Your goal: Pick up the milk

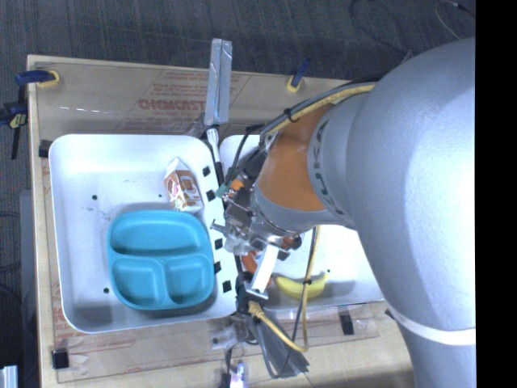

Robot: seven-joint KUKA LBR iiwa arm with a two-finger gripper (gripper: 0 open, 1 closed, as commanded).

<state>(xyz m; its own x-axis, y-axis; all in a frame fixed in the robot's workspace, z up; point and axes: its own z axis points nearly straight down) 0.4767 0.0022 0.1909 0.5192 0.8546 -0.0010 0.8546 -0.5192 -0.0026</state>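
Note:
The milk (pixel 183 187) is a small brown and white carton. It lies tilted in the left bin (pixel 73 217), just beyond the blue tray's far right corner. The arm's wrist, with its orange band, hangs over the divide between the two bins. My gripper (pixel 252 259) points down at the near left part of the right bin, to the right of the milk and apart from it. Something orange-red shows beside the gripper's tip, and I cannot make out what it is.
A blue three-compartment tray (pixel 161 259) fills the near half of the left bin. A yellow banana (pixel 303 285) lies at the right bin's near edge, beside the gripper. Cables hang over the bench's front edge. The bulky grey arm covers most of the right bin.

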